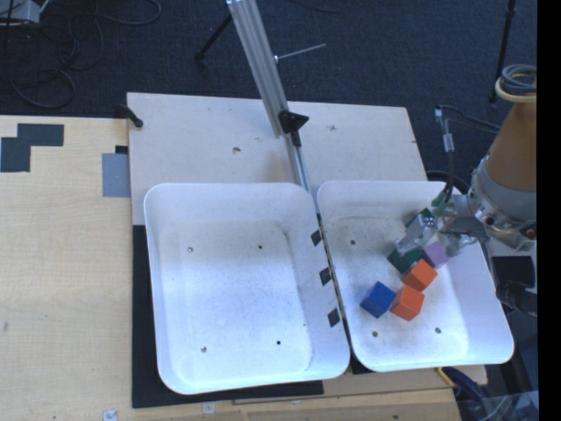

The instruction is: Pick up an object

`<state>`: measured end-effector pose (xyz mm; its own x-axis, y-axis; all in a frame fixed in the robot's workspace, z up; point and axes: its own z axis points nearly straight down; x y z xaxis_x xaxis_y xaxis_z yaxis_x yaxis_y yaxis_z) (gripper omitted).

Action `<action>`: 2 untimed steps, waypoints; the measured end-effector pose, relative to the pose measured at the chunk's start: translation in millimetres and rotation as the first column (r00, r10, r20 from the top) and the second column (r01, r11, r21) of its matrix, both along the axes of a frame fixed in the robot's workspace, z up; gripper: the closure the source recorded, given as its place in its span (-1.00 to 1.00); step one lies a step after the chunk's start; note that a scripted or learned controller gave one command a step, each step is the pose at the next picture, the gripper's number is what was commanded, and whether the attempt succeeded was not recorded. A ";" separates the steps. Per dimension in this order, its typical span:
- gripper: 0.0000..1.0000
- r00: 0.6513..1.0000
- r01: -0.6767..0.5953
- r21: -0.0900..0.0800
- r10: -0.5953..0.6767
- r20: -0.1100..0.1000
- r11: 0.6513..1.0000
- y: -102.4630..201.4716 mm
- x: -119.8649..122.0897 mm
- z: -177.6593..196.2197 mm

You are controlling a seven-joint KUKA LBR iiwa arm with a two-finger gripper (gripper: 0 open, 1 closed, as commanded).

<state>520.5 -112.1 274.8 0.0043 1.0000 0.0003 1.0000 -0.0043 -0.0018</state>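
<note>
Left bin (pixel 175 235) sat bare at its floor, with the divider between the two bins just right of it and a slanted aluminium rail (pixel 263 68) rising behind from the board. All the objects lay in the right bin (pixel 473 345), bunched in its middle-right. Leftmost was a blue cube (pixel 379 299), a little apart from the rest. Just right of it an orange cube (pixel 408 303) sat nearest the camera, with a second orange block (pixel 422 274) touching or nearly touching it above. A dark green block (pixel 404 259) lay up-left of that, and a pale purple block (pixel 436 253) up-right, both right at the tool. The gripper (pixel 427 228) came in from the right edge, low over the bin, its tip at the green and purple blocks; whether it was spread or pressed together could not be told, too small and cluttered. Nothing was seen pinched. Key relation: the cluster ran diagonally down-left from the gripper, so green and purple were the nearest candidates, directly below-left of the tip, while the blue cube was farthest. Judged risk: the tight packing could make the blocks jostle.
</note>
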 end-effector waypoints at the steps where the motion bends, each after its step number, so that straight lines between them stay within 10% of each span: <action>1: -1.00 1.000 -0.004 0.001 0.004 -0.008 1.000 -31.7 59.3 -129.3; 2: -1.00 1.000 -0.002 0.000 0.002 0.002 1.000 -43.7 76.4 -161.3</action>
